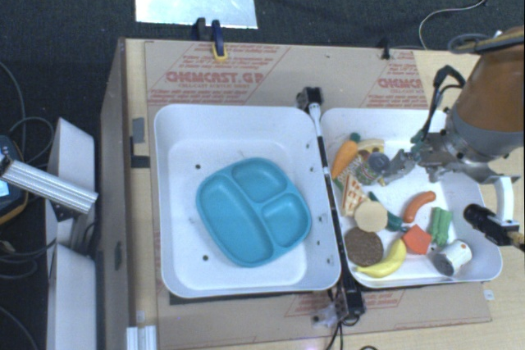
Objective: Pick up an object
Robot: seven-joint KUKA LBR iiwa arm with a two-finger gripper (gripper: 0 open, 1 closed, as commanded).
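Two red "CHEMCAST GP" prints mark the bench [246,65].

Your pickable items crowd the right bin [490,262]: carrot [345,156] upper left, sausage [420,204] centre, banana [385,261] along the bottom, cup [452,256] tipped over lower right.
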